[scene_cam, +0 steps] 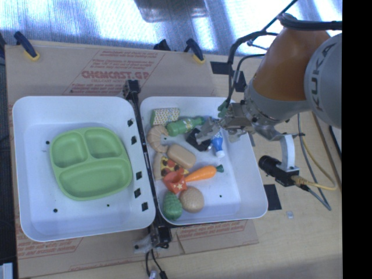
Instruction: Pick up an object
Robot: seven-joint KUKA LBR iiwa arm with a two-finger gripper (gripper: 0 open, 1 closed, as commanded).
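The right bin (247, 185) holds a pile of toy food. A green bottle (185, 124) lies near its back, beside a beige cracker (165, 115). Further forward lie a tan croissant (155, 136), a bread roll (181, 156), an orange carrot (201, 173), a red pepper (174, 182), a brown potato (192, 199) and a green knobbly fruit (171, 206). My gripper (201, 136) hangs low over the bin's back right part, just right of the bottle's cap end. A small blue and white tube (218, 145) lies right beside it. No object is visibly held.
The left bin (23, 156) holds a green divided plate (90, 161). A black divider clip (132, 88) sits between the bins. The arm's orange band (290, 60) and cables overhang the right bin's back right corner. Cardboard lies under both bins.
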